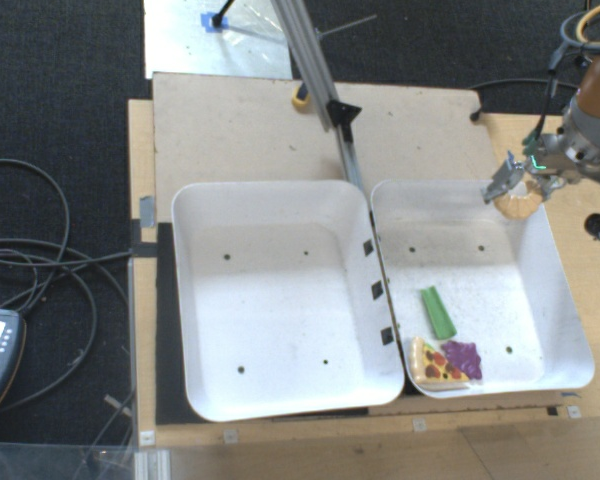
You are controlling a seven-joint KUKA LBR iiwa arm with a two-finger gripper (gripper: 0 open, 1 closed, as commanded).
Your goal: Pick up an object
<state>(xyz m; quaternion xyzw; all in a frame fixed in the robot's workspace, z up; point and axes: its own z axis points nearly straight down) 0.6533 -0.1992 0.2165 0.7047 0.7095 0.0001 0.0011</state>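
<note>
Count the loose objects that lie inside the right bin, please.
3: a green block near the middle, a pizza slice toy at the front edge, purple grapes beside it. The gripper may hide more.

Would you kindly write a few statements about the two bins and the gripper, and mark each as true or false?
1. The green block lies in the right bin. True.
2. The pizza slice toy sits in the left bin. False: it lies at the near edge of the right bin, beside the purple toy.
3. The gripper is at the far right corner of the right bin. True.
4. A tan object lies beside the green block. False: it sits apart, by the gripper at the bin's far rim.
5. The purple toy rests on top of the green block. False: it lies nearer the camera, off the block.
</note>
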